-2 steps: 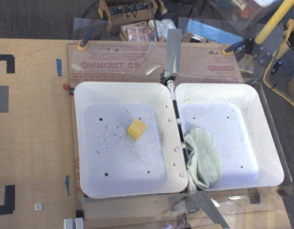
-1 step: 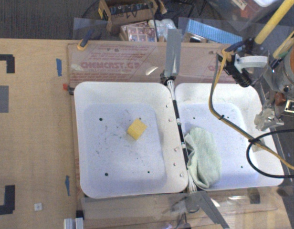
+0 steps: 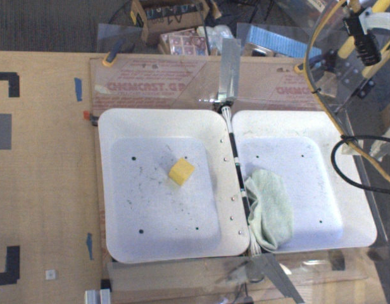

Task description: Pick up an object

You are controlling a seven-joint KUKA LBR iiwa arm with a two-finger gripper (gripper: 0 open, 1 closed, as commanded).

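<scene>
A small yellow block (image 3: 181, 171) lies loose in the left bin (image 3: 119, 132), a little above its middle, touching nothing. Across the seam, a pale green cloth (image 3: 270, 209) is bunched in the right bin (image 3: 321, 132), pressed against the wall nearest the block. Both bins sit on the wooden surface (image 3: 43, 189). Fingers: cannot tell.

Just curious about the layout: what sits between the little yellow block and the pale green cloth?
In the camera view, bare white floor of the left bin, then the divider where both bins meet, separate the yellow block from the cloth.
</scene>
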